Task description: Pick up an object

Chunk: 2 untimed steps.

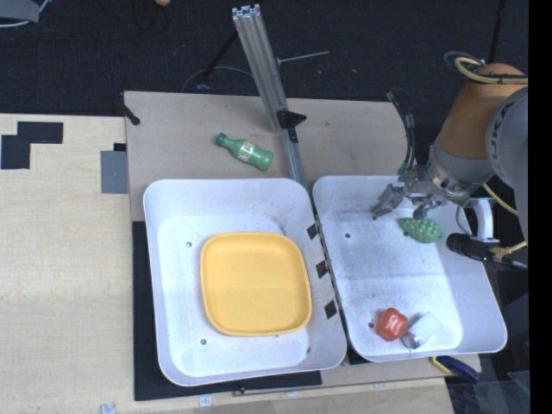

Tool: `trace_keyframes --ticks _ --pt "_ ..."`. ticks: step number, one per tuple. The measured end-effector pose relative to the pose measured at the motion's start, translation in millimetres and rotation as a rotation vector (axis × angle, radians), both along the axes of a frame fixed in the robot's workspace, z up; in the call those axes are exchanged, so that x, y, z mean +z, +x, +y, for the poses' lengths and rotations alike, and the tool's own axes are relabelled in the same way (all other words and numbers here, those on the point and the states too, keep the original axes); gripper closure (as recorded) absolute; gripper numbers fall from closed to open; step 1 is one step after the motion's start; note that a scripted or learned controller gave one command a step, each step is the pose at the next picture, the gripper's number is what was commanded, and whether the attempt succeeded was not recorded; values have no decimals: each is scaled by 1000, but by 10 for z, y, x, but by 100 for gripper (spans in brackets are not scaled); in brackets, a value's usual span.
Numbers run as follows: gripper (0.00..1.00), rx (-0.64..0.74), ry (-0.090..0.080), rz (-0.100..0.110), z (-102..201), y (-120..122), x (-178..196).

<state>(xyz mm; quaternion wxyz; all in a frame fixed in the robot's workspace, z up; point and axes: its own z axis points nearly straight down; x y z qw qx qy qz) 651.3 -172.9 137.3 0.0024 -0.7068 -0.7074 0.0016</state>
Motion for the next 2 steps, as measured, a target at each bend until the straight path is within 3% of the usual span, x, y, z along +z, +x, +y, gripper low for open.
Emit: trace_keyframes --ticks 1,2 --pt "0 0 0 -2 11 -7 -483" --pt "100 1 -1 -5 7 1 -360"
